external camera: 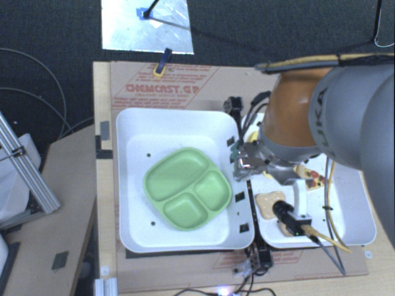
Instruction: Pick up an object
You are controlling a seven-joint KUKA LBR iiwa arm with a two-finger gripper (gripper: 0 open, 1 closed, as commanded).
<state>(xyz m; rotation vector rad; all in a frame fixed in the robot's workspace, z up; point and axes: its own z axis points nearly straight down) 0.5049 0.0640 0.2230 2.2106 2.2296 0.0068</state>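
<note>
The gripper (250, 163) hangs low over the right bin's (359, 222) left edge, probably to reach the tan piece (269, 202) lying there; whether it is released or clenched, I cannot tell.

A green divided plate (187, 189) lies in the left bin (133, 165); the grey arm (345, 116) hangs over the right bin (361, 221).

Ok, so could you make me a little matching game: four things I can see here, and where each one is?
Things:
1 green plate
2 tan slice
3 silver sheet
4 orange band

Places:
A on the arm
B in the view's left bin
C on the dark floor beyond the bins
D in the view's right bin

Pairs: 1-B, 2-D, 3-C, 4-A.
</note>
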